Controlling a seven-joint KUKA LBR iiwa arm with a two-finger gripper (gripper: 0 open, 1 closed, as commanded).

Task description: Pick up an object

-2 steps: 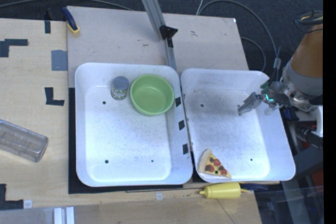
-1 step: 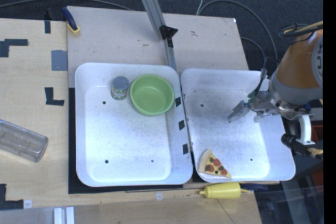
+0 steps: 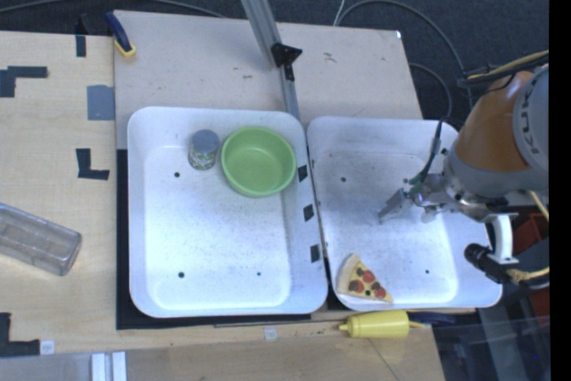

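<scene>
— Hand (image 3: 393,208) hovers over the right bin (image 3: 375,134), fingers spread, gripping nothing.
— Target?
— Likely the pizza slice (image 3: 362,279), lying near that bin's front corner. It's the approach step; next it needs to shift over and descend.

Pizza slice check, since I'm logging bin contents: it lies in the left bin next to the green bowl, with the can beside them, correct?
Not quite. The camera view shows the pizza slice in the right bin, at its near left corner. The green bowl and the can sit together in the left bin.
</scene>
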